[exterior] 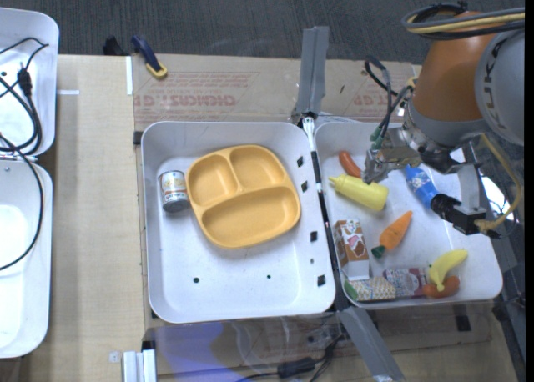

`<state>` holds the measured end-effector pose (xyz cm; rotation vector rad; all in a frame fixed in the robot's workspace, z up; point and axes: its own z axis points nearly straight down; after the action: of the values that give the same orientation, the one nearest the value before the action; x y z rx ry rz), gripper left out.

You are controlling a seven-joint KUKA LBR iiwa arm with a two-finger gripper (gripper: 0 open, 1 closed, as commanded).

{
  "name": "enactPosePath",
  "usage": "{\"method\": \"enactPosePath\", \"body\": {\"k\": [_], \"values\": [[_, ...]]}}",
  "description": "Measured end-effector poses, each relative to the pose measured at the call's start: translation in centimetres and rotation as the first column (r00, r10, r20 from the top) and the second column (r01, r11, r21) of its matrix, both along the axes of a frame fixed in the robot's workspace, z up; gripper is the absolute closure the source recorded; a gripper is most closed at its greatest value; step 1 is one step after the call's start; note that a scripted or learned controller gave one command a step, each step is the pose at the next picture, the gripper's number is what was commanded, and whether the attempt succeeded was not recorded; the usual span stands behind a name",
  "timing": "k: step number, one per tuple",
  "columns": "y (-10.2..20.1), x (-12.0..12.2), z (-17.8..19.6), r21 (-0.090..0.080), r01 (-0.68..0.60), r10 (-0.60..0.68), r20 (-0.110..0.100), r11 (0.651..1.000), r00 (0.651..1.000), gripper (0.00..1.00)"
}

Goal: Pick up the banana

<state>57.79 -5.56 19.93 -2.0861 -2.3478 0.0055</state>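
The banana (pixel 445 266) is small and yellow and lies near the front right corner of the right bin (pixel 492 284), beside an orange-red toy. My gripper (pixel 375 169) hangs in the back left part of that bin, just above the yellow mustard bottle (pixel 360 191) and far from the banana. Nothing shows between its tips.
The right bin also holds a carrot (pixel 395 231), a blue bottle (pixel 421 185), a red sausage (pixel 350 163), a small carton (pixel 353 248) and a flat packet (pixel 386 285). In the left bin (pixel 167 289) lie a yellow divided plate (pixel 244 195) and a small can (pixel 173 190).
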Motion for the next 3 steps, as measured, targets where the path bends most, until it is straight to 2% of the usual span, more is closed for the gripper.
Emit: {"method": "enactPosePath", "body": {"k": [1,2,3], "values": [[0.0,0.0,0.0,0.0,0.001,-0.001,0.0,1.0,1.0,0.0],[-5.1,0.7,-10.8,0.001,0.131,-0.131,0.002,0.991,0.991,0.0],[-5.2,0.7,-9.9,0.0,0.134,-0.134,0.001,0.991,0.991,1.0]]}}
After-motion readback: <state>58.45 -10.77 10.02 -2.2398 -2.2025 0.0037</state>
